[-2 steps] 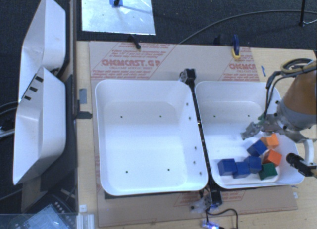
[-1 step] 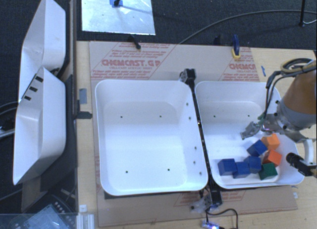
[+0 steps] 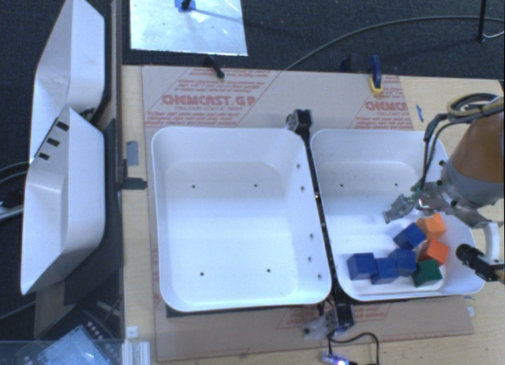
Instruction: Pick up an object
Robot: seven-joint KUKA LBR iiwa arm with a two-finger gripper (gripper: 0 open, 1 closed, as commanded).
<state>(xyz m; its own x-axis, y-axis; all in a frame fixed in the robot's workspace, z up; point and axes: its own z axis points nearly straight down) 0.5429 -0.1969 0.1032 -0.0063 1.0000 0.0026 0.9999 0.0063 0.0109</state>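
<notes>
Nearest my viewpoint, the left bin (image 3: 237, 214): largest item, bare floor, nothing in it to pick.

Right bin (image 3: 355, 174): holds all my candidates, heaped in its near right corner against the rim.

Arm (image 3: 481, 162): reaches in from the right, low over that bin.

Gripper (image 3: 406, 207): just above the heap; whether clenched or released, I cannot tell. Nothing visibly held.

Blue blocks (image 3: 379, 267): lie toward the near rim from the gripper, touching one another.

Orange blocks (image 3: 432, 237): just beside the gripper, toward the right wall.

Green block (image 3: 427, 273): tucked at the rim.

Judgement: the far-left floor is open room; rims crowd the pile.
</notes>
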